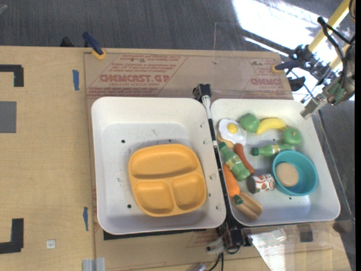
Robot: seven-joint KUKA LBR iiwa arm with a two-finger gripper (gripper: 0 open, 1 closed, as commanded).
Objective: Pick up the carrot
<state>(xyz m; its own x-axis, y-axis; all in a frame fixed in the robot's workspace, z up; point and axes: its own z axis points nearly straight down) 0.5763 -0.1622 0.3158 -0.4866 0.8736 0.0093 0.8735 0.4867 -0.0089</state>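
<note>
Looking down: we see two white bins side by side on the bench, and we list from the near edge outward.
Right bin point(324, 208): it carries the toy food; its near left corner has a brown bread-like piece point(250, 205).
Carrot point(232, 183): orange, lying along the right bin's left wall, just behind the brown piece, its green end toward the near edge; nothing grips it.
Small can point(263, 182): red and white, just right of the carrot, touching the teal bowl's left side.
Teal bowl point(294, 174): by the right bin's right wall, with a tan round thing inside.
Green bottle point(236, 162): lying slantwise just behind the carrot.
Far part of the right bin: a fried egg point(230, 131), a banana point(271, 125) and green pieces near it.
Left bin point(107, 151): holds a yellow compartment tray point(167, 179), lying toward its near edge.
Gripper point(309, 110): above the right bin's far right corner, well apart from the carrot; we cannot tell how its jaws stand.
</note>
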